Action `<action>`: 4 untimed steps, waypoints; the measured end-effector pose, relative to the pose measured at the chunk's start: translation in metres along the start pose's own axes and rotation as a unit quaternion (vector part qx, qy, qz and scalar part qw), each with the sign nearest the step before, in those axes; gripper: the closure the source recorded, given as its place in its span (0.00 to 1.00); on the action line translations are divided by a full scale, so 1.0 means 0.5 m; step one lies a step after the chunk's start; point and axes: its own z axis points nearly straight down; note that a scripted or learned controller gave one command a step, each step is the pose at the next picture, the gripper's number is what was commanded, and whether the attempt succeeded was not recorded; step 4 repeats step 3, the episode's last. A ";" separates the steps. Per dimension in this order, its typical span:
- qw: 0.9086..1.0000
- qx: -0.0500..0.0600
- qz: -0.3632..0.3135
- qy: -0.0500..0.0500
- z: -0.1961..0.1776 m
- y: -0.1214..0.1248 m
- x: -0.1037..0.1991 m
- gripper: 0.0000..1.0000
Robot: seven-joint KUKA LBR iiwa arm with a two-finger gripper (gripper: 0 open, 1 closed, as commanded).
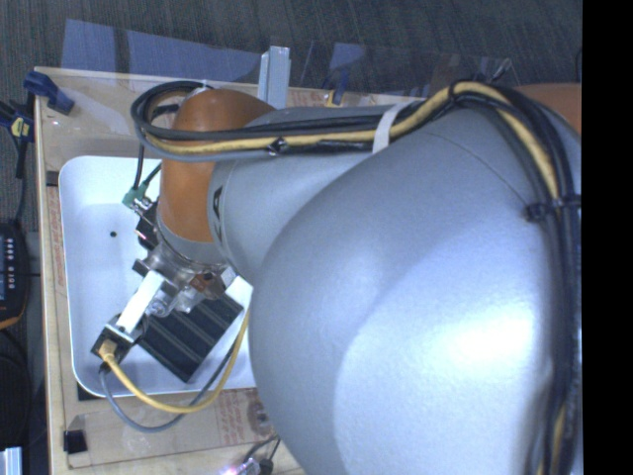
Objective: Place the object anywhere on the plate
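Big grey arm [415,295] hogging the shot, gripper [163,315] low over the left white bin [84,216]; can't tell grip state.

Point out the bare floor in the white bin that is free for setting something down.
The white bin has bare floor along its left wall, from the top left corner down beside the arm's orange band. The lower part is crowded: the gripper, its black block and a yellow cable sit there.
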 end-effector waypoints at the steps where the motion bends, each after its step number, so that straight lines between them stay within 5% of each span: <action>1: 0.997 -0.001 -0.082 0.000 -0.031 0.023 0.128 1.00; 2: 0.987 0.000 -0.158 0.000 -0.001 0.193 0.127 1.00; 3: 0.989 0.000 -0.150 -0.001 0.091 0.207 0.255 1.00; 4: 0.989 0.000 -0.150 -0.001 0.091 0.207 0.255 1.00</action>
